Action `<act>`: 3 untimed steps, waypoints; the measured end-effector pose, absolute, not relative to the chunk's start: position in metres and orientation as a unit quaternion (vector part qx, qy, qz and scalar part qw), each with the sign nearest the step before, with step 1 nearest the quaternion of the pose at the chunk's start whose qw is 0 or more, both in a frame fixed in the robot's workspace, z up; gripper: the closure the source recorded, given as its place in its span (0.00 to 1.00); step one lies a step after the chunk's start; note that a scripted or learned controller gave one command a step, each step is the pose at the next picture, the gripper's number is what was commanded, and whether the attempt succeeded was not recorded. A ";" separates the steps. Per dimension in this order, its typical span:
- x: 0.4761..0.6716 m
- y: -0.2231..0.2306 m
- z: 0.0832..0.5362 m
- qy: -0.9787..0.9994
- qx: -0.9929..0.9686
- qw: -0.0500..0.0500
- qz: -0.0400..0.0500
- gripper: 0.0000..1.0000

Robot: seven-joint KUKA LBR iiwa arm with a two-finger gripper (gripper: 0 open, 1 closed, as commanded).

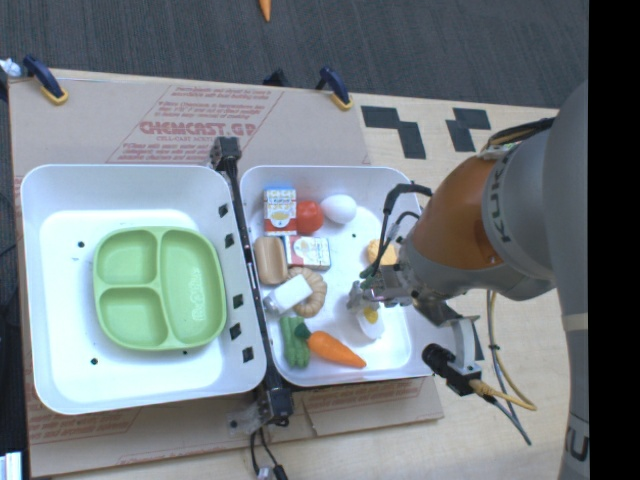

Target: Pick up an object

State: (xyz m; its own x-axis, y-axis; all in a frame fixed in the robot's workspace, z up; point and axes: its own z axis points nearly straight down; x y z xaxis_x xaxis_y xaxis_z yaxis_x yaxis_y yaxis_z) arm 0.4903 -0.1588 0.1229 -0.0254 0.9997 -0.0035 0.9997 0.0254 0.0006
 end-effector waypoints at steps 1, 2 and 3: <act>0.492 -0.159 0.133 0.718 0.696 0.003 -0.001 1.00; 0.493 -0.159 0.143 0.719 0.695 0.005 -0.001 1.00; 0.485 -0.080 0.286 0.710 0.704 0.001 0.001 1.00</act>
State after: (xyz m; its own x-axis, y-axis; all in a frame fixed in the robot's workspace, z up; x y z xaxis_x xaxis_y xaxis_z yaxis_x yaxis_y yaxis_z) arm 0.4845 -0.0797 0.2862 -0.0077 1.0000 -0.0002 1.0000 0.0077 0.0040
